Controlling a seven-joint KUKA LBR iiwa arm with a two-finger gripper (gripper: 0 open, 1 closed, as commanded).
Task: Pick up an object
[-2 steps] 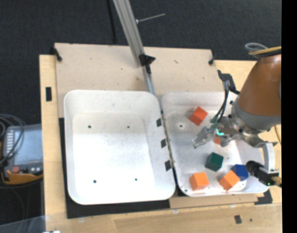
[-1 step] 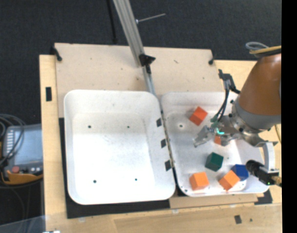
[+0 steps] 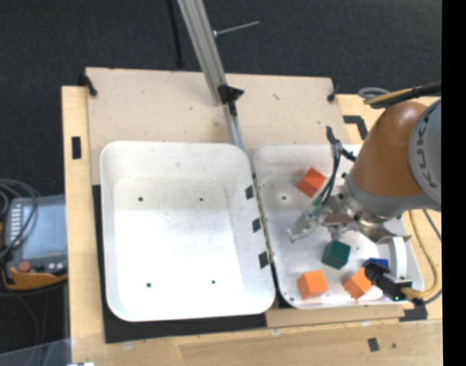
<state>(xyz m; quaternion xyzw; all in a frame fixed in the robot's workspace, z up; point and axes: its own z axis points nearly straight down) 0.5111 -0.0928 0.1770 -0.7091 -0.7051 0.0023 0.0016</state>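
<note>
The right bin holds several small blocks. One orange cube lies near its back. A second orange cube and a third orange cube lie along the front wall. A dark green cube sits between them, with a blue piece to its right. My gripper hangs over the bin's middle, left of the green cube and below the back orange cube. Its fingers are open, with nothing between them. The orange-banded wrist covers the bin's right part.
The left bin lies beside the right one, their walls meeting near the gripper. A slanted metal rail rises from behind the bins. A pendant and cables rest off the bench at left.
</note>
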